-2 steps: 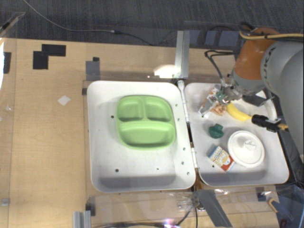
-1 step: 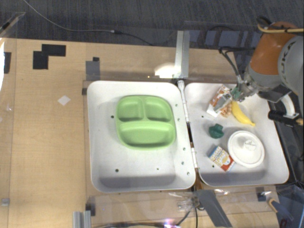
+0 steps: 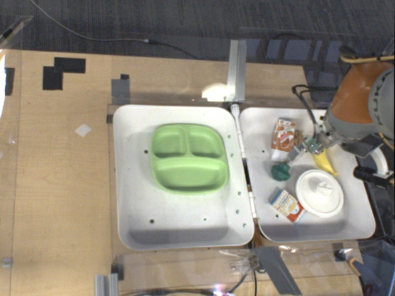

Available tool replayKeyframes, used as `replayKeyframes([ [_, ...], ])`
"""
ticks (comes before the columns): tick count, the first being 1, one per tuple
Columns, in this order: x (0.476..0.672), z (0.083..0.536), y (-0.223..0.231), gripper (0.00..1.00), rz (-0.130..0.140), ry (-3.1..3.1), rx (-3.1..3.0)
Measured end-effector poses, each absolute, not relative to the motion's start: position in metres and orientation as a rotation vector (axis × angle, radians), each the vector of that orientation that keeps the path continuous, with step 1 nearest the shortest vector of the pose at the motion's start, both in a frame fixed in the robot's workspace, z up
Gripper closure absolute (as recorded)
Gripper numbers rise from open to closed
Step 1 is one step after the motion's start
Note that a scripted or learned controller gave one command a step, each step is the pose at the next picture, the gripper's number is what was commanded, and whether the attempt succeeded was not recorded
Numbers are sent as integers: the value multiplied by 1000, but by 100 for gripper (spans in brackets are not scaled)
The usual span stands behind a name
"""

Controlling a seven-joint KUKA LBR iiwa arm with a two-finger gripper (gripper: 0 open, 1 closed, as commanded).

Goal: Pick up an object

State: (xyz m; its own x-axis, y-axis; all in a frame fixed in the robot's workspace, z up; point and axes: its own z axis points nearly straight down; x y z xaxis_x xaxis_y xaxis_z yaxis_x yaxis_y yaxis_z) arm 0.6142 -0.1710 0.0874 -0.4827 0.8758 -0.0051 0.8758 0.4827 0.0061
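Observation:
The right bin [image 3: 265,221] holds several objects: a red and white snack packet [image 3: 284,134], a dark green round piece [image 3: 281,171], a yellow banana-like item [image 3: 323,161], a white round lid [image 3: 319,192] and a small colourful carton [image 3: 287,205]. My gripper [image 3: 307,147] hangs over this bin between the snack packet and the yellow item, just above and right of the green piece. Its fingers are small and partly hidden by the wrist. The arm with its orange band [image 3: 360,97] comes in from the upper right.
The left bin [image 3: 133,221] holds a green divided tray [image 3: 188,157]. A metal post [image 3: 237,73] stands behind the divider between the bins. Black cables run near the arm at the right.

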Motion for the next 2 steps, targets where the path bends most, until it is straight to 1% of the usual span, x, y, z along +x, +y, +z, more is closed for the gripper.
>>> replayKeyframes([
  [1, 663, 102, -156, 0, -24, 2566, 1853],
  [2, 605, 89, -195, 0, 20, 2602, 1756],
])
